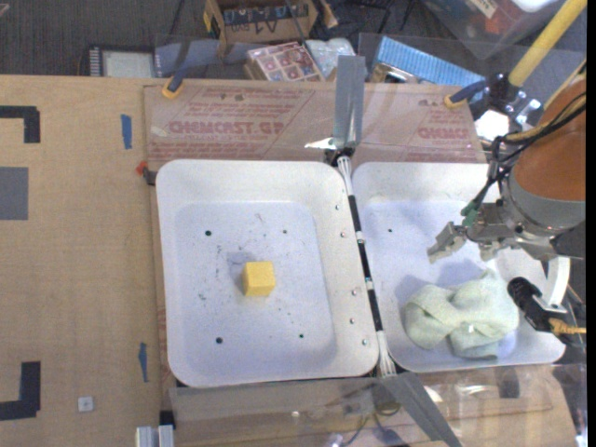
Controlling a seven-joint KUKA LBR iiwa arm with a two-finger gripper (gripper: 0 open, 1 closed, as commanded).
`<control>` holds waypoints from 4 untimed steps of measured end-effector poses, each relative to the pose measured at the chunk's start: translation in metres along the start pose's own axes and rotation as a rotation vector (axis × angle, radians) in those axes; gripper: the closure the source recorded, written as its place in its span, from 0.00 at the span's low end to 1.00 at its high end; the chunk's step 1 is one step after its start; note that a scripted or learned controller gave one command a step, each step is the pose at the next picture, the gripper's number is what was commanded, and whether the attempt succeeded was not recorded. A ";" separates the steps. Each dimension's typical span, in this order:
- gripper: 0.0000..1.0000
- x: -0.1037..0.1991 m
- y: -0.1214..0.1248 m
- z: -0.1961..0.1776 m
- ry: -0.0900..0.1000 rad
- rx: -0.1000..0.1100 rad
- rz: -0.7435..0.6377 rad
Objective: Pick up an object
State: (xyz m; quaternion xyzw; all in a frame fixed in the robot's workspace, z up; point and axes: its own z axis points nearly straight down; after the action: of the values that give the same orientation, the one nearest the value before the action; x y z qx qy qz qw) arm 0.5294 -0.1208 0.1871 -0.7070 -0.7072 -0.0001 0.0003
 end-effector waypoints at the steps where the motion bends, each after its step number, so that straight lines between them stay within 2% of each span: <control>1: 0.00 -0.003 0.072 0.095 -0.002 -0.004 -0.176; 2: 1.00 -0.004 0.073 0.085 -0.004 -0.008 -0.174; 3: 1.00 0.040 0.017 0.002 0.000 0.000 -0.222; 4: 1.00 0.015 -0.029 0.077 0.000 0.001 0.002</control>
State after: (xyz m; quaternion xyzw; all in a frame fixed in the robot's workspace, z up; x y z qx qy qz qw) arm 0.5007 -0.1059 0.1103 -0.7077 -0.7066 0.0000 0.0006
